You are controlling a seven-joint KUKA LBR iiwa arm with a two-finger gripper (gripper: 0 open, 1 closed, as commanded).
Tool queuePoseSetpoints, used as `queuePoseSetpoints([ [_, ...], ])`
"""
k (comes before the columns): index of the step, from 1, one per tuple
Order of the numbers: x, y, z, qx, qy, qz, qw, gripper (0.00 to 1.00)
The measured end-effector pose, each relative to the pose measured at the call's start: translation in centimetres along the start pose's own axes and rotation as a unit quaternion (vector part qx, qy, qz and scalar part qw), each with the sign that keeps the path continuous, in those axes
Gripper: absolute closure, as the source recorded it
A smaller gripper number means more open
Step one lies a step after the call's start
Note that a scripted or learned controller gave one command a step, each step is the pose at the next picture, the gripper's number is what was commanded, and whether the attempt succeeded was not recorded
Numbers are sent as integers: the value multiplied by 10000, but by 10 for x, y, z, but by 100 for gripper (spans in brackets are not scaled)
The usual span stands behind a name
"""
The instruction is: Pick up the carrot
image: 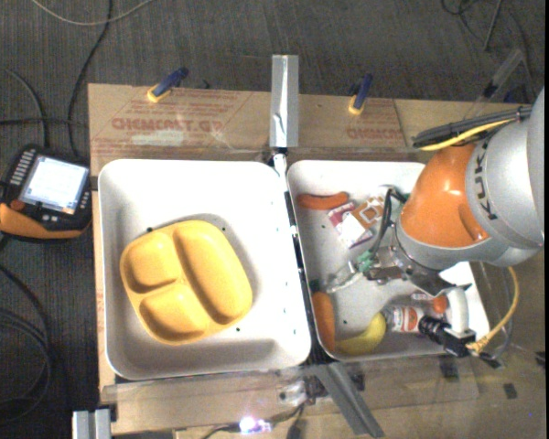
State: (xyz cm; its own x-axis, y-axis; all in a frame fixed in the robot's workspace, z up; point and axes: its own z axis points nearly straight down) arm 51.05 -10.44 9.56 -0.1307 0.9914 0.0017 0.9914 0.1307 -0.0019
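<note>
The carrot (324,317) is an orange stub lying against the left wall of the right bin (302,245), near its front corner. My gripper (366,269) hangs over the middle of that bin, a little behind and to the right of the carrot and apart from it. The grey and orange arm (457,204) comes in from the right and covers the bin's right half. Nothing shows held in the gripper.
A yellow lemon-like fruit (368,334) sits just right of the carrot. A small bottle (419,319) lies at the front right. A red-orange sausage (323,200) and a packet (349,224) lie at the back. The left bin (114,186) holds a yellow divided plate (185,279).
</note>
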Motion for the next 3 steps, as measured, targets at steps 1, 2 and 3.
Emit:
queuePoseSetpoints([
  [1,-12,66,5,-64,-50,-1285,9917,0],
  [2,-43,131,9,189,114,-1409,9898,0],
  [3,-37,80,-20,1,-12,-2008,9796,0],
])
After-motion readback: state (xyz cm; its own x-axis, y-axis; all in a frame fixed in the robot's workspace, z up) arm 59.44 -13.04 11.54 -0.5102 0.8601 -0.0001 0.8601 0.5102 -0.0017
